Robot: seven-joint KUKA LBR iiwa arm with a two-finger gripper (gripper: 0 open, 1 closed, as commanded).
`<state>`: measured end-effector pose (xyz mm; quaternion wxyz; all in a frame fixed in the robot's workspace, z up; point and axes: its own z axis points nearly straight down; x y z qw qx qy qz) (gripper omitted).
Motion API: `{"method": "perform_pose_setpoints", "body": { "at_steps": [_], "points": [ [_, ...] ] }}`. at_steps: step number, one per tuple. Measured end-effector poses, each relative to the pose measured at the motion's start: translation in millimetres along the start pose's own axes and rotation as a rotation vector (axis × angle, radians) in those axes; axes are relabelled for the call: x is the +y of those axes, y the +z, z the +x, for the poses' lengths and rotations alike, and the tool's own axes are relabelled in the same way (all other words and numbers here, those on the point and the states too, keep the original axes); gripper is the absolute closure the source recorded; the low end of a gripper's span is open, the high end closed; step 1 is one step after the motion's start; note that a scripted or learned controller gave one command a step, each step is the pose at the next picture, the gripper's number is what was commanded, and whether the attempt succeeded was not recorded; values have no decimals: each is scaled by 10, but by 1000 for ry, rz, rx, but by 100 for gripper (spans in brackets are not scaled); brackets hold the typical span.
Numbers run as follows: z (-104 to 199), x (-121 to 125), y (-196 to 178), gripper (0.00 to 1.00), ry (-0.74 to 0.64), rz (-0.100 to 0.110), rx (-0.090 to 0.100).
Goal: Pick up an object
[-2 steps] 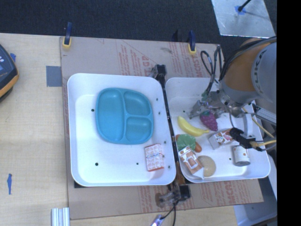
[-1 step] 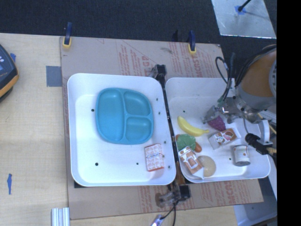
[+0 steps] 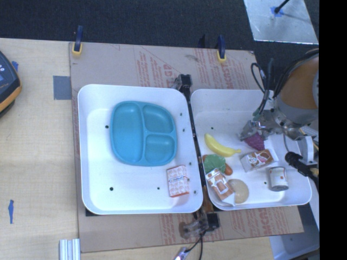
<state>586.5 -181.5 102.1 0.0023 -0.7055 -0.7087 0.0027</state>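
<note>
In the camera view the worktop (image 3: 38, 161) is pale wood with a cardboard sheet (image 3: 157, 66) clamped over it, likely to keep the two bins from sliding. The left bin (image 3: 89, 196) is smooth white plastic with rounded corners and holds a glossy blue divided plate (image 3: 143, 133) and a small printed carton (image 3: 178, 181) lying flat by its right wall. The right bin (image 3: 217, 104) carries the clutter: a curved yellow banana (image 3: 219, 145), a green lumpy toy vegetable (image 3: 214, 162), a red-and-white carton (image 3: 218, 183), a tan round disc (image 3: 238, 190), a printed box (image 3: 257, 159) and a small metallic can (image 3: 277, 177) on its side. The arm reaches in from the right and its gripper (image 3: 255, 133) sits low over a magenta object (image 3: 255, 142), which lies just under the metal parts, near the banana's tip. That object seems the likely target, since the arm is aimed straight at it. Whether the fingers are spread or closed on it I cannot tell; the wrist hides them
</note>
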Motion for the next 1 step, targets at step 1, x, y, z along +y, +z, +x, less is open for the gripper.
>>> {"method": "perform_pose_setpoints", "body": {
  "at_steps": [1],
  "points": [
    [1086, 309, -910, 100, -1, -6, 2]
  ]
}}
